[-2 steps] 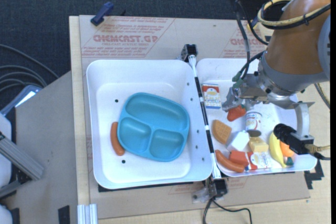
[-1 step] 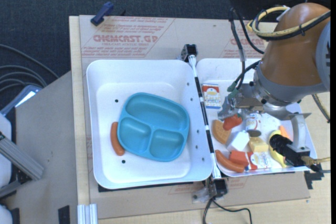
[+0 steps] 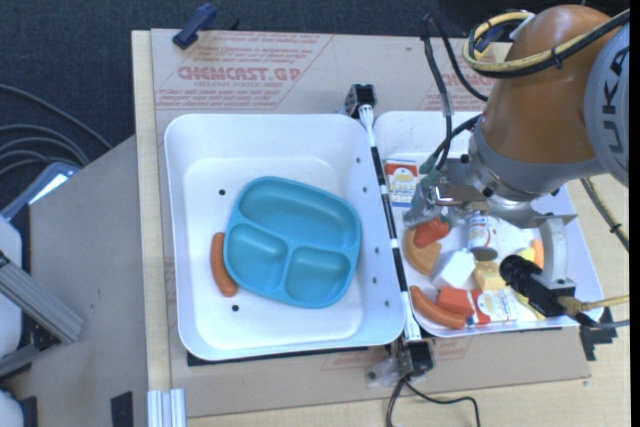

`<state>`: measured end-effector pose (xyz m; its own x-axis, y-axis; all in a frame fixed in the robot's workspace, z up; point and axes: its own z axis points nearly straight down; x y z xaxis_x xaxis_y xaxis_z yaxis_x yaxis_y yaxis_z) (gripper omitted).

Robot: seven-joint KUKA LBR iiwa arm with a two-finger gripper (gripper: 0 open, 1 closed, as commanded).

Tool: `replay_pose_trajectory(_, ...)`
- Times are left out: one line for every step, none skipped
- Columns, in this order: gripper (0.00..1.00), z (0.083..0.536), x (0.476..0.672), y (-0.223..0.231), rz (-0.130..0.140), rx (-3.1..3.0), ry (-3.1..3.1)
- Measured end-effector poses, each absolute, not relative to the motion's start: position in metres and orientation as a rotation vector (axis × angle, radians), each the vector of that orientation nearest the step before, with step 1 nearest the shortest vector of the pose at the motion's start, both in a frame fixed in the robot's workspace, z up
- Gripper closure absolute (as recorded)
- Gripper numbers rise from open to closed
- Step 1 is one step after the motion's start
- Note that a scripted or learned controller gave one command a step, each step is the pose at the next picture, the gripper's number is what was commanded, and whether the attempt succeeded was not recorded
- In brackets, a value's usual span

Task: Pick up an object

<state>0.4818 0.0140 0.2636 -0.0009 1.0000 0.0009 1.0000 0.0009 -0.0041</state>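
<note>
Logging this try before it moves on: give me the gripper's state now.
Gripper: cannot be told. It is low over the right white bin, above the pile of small toy food items, with the arm's orange band overhead.

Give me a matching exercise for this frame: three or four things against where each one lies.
Things:
1. blue three-compartment plastic tray
2. orange toy sausage
3. blue clamp handle
4. red-and-white carton

Places:
A. right bin, near the divider
B. left bin, middle
C. bench board's far left corner
D. left bin, against the tray's left edge

Pairs: 1-B, 2-D, 3-C, 4-A
</note>
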Motion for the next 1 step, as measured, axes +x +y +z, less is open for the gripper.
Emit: replay_pose_trajectory(1.00,0.2720,0.5029,-0.0115,0.000,-2.223,-2.222)
